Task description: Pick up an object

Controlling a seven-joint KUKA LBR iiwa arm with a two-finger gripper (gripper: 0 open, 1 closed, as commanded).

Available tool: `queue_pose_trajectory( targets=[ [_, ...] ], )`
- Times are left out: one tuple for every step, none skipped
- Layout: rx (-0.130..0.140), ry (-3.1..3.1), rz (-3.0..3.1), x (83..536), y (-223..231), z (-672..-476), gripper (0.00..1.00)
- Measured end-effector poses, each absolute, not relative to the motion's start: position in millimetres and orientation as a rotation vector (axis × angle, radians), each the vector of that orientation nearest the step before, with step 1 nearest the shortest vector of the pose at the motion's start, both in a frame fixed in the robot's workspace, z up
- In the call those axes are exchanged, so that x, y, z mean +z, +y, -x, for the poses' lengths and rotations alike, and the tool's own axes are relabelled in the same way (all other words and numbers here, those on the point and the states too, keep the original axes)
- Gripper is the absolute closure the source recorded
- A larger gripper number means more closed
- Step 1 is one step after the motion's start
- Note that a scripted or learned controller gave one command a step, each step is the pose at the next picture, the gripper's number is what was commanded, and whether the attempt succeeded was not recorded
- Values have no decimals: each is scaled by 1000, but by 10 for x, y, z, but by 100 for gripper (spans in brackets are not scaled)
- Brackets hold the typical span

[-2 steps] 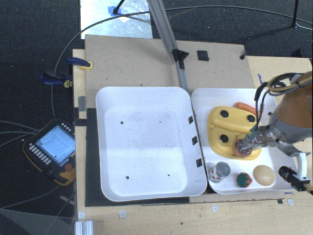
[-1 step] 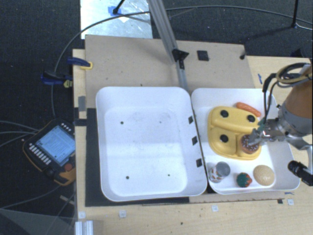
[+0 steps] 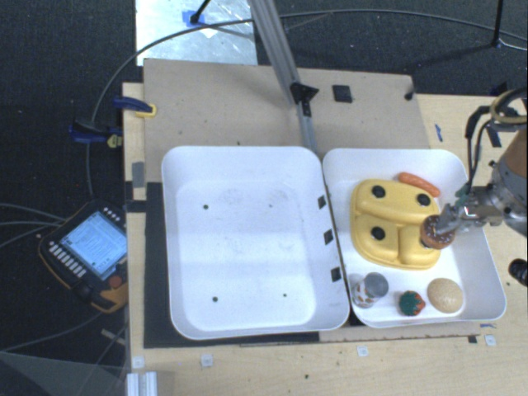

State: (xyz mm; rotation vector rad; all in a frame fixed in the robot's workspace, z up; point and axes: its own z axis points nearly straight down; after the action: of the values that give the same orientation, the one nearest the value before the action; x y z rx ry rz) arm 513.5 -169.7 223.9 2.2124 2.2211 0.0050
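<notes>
In the right bin [image 3: 478,258], a large yellow block [image 3: 389,221] with black dots lies near the middle. A small brown ring-shaped object [image 3: 431,232] rests at its right edge. My gripper [image 3: 445,223] reaches in from the right, its tip right at the brown object. An orange carrot-like piece [image 3: 419,183] lies behind the yellow block. Along the bin's front sit a small grey can [image 3: 375,285], a green and red ball [image 3: 412,303] and a beige egg-shaped object [image 3: 445,294].
The left bin [image 3: 243,238] stands beside the right one, with black clips [image 3: 327,236] along the shared wall. A grey pole [image 3: 276,44] slants over the bench's back. A teach pendant [image 3: 87,250] lies off the bench at left.
</notes>
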Motion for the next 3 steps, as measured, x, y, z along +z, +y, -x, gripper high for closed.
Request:
queue_pose_trajectory(
  targets=[
    [6, 2222, -2210, 2773, -1702, -5154, 100],
    [4, 2232, -2209, 2789, -1211, -5103, 100],
    [5, 2234, -2209, 2699, -596, -5169, 100]
  ],
)
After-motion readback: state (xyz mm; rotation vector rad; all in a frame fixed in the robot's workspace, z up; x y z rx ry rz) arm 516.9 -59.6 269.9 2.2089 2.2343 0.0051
